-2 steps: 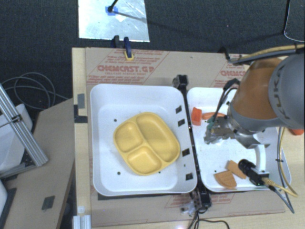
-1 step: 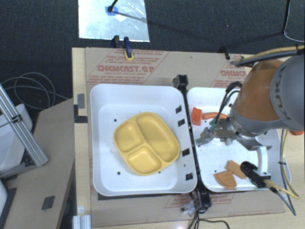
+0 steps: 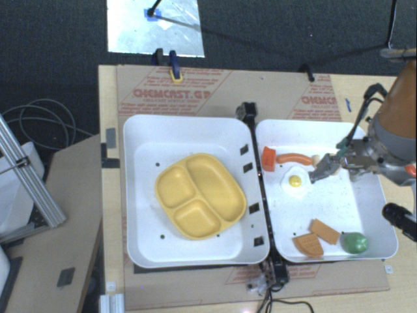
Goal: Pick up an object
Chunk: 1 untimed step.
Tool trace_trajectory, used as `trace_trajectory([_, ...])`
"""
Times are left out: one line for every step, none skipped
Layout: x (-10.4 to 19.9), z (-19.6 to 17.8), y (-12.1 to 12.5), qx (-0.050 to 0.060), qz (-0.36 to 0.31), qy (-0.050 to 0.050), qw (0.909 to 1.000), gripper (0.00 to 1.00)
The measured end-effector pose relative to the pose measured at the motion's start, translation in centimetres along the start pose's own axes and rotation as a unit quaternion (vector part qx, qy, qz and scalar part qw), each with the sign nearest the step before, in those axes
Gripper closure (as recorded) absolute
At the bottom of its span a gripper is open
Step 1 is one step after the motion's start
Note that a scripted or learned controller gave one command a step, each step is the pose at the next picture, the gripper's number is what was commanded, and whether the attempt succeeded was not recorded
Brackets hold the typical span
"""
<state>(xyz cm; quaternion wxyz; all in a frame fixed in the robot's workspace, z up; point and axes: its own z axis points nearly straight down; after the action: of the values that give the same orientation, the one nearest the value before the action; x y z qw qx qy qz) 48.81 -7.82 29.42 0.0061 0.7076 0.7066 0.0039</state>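
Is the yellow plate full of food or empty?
Empty. The yellow plate lies in the left bin, and all three of its compartments show bare yellow.

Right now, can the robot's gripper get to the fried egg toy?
Probably yes. The gripper hangs right beside the fried egg in the right bin, and nothing sits between them or on top of the egg.
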Motion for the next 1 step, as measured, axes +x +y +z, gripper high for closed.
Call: trace_trajectory([8.74,-8.15,0.09,0.001,-0.008,0.003,1.0,0.0])
